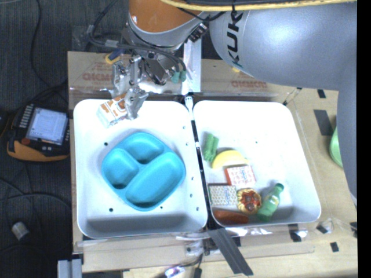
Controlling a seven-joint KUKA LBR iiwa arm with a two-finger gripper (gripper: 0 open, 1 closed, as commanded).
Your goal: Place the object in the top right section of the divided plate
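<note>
The two-finger metal gripper (132,100) is hanging just beyond the far rim of the blue three-section plastic plate (144,169), seemingly pinching a small white-and-orange carton (112,111) at one end, probably to carry it over the plate's top right section.

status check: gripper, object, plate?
Gripper at left bin's far-left corner, beside small white-orange box; grasp unconfirmed. Blue divided plate nearer the camera, sections bare.

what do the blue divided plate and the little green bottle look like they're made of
Divided plate: probably moulded plastic, going by its even turquoise colour, rounded ridges and soft, dull sheen. Green bottle: likely glossy plastic, possibly a toy; it shows bright highlights, though glass can't be ruled out.
</note>
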